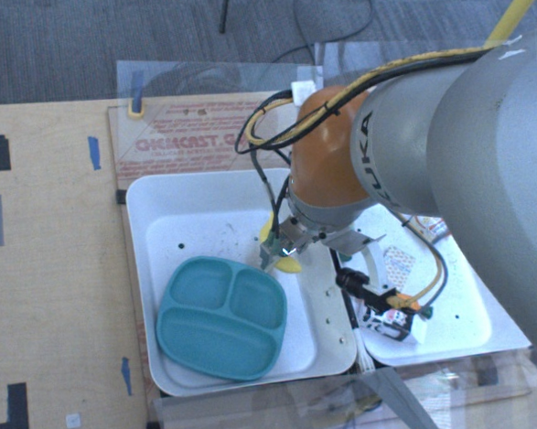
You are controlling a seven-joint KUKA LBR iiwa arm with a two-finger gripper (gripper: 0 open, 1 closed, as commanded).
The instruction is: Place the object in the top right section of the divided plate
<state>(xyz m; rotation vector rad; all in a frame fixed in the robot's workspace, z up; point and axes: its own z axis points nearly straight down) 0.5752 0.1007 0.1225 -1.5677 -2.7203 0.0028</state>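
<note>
Just 1 plate (223, 318), 2 bins (150, 228)

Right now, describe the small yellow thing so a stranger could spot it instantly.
Start at the left shallow white bin, which holds a teal divided plastic plate. Just past the plate's upper right corner, under the arm's orange band, lies a small yellow object. It is the one bright yellow item in that bin.

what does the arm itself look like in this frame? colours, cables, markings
Thick grey arm with an orange band above the wrist and dark KUKA lettering beside it. Yellow and black cables run along the top. The gripper below is small, metallic, with a teal glint.
</note>
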